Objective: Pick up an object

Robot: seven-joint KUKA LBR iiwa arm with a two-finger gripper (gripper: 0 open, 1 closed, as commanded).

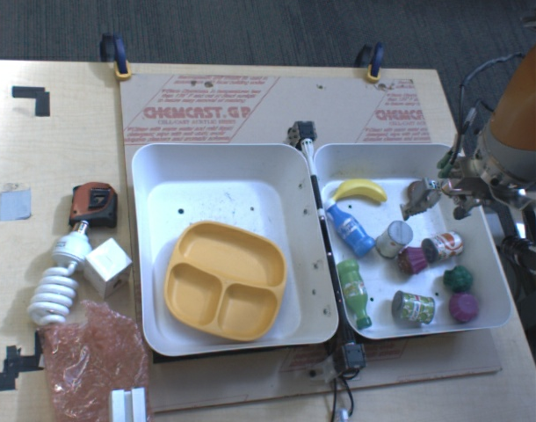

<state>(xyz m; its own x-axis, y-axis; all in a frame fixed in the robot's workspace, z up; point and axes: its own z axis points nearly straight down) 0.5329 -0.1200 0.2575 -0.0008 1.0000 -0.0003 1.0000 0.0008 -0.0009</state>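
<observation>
Here the jaws (423, 199) are seen hovering over the far part of the right bin (505, 310), just right of the banana (359, 191); whether they stand apart cannot be told. A clear target is best chosen, such as the banana, lying apart from the crowded cans.

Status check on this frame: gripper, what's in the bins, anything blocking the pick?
Gripper over right bin, upper part, nothing seen between fingers. Nearest: silver can, banana. Yellow tray in left bin. Objects crowded; no pick yet.
</observation>
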